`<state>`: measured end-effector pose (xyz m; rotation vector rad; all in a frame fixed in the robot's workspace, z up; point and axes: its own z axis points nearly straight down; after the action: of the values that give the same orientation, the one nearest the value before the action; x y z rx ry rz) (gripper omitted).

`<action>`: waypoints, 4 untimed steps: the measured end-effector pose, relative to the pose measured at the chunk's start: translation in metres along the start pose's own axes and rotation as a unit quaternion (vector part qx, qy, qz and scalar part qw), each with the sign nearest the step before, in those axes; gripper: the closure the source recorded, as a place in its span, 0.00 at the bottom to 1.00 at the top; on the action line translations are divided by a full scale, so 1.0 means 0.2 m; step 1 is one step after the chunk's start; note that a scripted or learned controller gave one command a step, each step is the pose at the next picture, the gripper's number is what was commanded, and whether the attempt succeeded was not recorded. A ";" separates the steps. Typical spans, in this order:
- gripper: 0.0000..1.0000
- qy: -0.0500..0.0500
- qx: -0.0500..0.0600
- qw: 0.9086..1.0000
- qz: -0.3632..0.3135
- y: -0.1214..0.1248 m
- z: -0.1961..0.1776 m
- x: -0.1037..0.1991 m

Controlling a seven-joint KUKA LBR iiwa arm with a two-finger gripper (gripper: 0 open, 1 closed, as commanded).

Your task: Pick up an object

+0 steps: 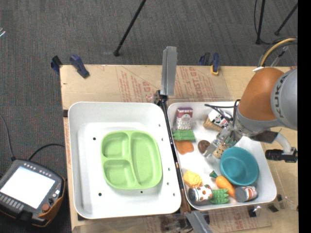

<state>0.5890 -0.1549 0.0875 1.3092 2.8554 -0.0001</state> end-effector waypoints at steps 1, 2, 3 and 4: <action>1.00 -0.001 -0.001 1.000 -0.003 0.01 -0.05 0.00; 0.00 0.000 -0.001 1.000 -0.004 0.01 -0.05 0.00; 0.00 -0.001 -0.002 0.999 0.034 -0.33 -0.01 0.30; 0.00 -0.002 -0.002 0.999 -0.038 0.05 -0.01 0.13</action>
<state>0.5798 -0.1278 0.0891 1.1965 2.8995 0.0034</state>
